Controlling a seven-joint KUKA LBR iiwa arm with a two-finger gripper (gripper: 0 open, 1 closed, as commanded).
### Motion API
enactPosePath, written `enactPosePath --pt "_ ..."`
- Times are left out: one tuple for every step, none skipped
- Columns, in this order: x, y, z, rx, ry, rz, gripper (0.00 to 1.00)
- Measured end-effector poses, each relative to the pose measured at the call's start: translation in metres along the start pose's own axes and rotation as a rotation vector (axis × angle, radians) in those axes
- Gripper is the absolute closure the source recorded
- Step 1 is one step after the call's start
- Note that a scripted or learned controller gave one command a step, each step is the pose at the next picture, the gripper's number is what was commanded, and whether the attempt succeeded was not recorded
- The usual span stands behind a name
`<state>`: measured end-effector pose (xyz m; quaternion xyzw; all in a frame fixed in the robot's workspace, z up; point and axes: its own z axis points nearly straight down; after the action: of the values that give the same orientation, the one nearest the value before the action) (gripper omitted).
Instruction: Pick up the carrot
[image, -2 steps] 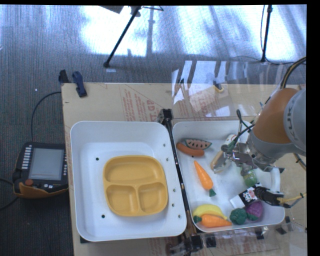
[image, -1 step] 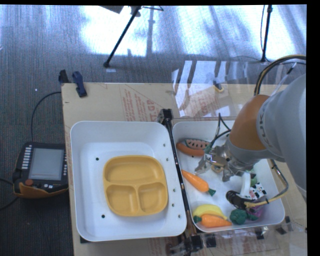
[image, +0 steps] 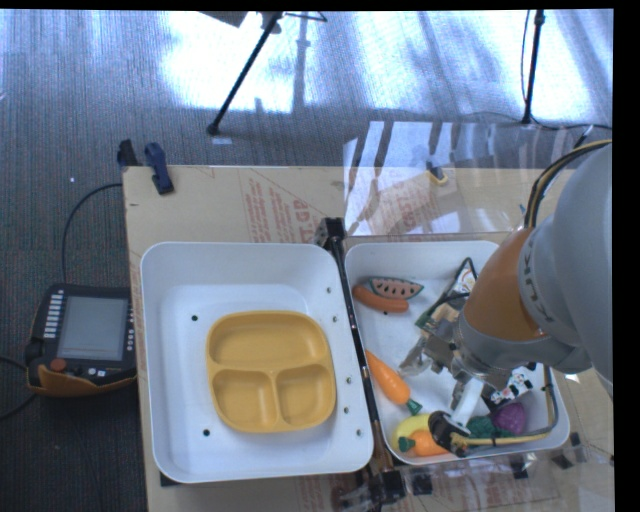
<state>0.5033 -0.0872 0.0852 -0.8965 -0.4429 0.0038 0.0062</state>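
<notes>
Carrot (image: 389, 380) at right bin's (image: 420, 250) 9 o'clock wall | gripper (image: 447, 385) at 3 o'clock, fingers' state unclear | risk: wall blocks grasp, carrot slips.

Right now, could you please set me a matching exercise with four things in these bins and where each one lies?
Things:
1. carrot
2. watermelon slice
3. yellow tray
4. purple toy

Places:
A. in the left bin
B. far side of the right bin, near the divider
C. near corner of the right bin, just right of the gripper
D. along the right bin's left wall, about halfway down

Pairs: 1-D, 2-B, 3-A, 4-C
</notes>
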Motion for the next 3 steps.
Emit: enactPosePath --pt "0.044 -0.069 -0.103 -0.006 0.006 0.099 0.00" --pt "0.055 -0.019 -0.100 -0.003 -0.003 0.102 0.00" --pt "0.020 0.025 -0.057 0.000 -0.005 0.081 0.00"
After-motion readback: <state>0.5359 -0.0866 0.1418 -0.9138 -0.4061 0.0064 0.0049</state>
